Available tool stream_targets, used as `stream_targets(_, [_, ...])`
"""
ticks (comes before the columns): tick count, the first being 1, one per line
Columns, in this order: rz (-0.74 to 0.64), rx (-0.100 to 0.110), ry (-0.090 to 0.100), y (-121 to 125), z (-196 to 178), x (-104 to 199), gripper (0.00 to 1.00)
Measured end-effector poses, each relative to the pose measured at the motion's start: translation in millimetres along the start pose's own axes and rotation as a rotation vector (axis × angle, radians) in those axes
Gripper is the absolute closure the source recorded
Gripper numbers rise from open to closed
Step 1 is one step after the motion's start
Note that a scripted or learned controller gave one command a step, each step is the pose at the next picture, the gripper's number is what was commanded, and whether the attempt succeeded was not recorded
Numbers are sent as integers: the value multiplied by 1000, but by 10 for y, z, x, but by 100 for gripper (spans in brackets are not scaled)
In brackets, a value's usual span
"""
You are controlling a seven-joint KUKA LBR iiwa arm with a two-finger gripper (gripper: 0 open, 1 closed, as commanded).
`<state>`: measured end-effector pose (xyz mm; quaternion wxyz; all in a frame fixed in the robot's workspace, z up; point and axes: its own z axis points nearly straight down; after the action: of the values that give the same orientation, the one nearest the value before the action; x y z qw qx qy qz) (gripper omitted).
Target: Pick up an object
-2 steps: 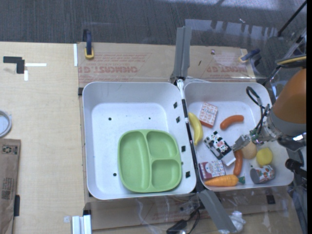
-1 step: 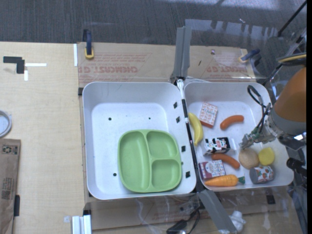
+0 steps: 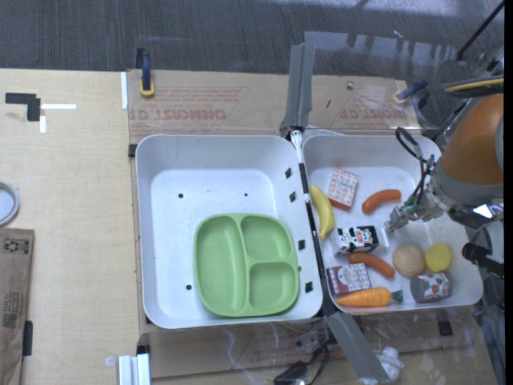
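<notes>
Gripper (image 3: 398,217) hanging low over the right bin (image 3: 377,152), tip small and blurred; cannot tell its state, nothing seen gripped. Arm (image 3: 473,147) reaching in from the right.

Writing: mirrored red print on the cardboard (image 3: 200,103) behind the bins, roughly "CHEMCAST GP", reading reversed. Labels on the small cartons too tiny to read.

Objects are all lying in the right bin. Red sausage (image 3: 380,200) sitting just left of the tip and slightly above it, long axis slanting, right end higher. Cow-print carton (image 3: 356,238) lying left and below. Second sausage (image 3: 372,263) below, slanting down to the right. Banana (image 3: 322,210) running nearly vertical along the left wall. Carrot (image 3: 367,297) lying horizontal at the front, green end right. Beige ball (image 3: 408,259) just below the tip, lemon (image 3: 438,257) beside it.

Green divided plate (image 3: 247,265) sitting in the left bin (image 3: 160,215).
</notes>
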<state>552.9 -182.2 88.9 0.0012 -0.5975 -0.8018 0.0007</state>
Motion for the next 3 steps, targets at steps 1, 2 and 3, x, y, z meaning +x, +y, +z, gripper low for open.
stream_targets(1, [1,0,0,-2,-1,-3,0])
stream_targets(2, [-16,0,0,663,-3,225,0])
stream_targets(3, [-67,0,-2,686,-1329,311,0])
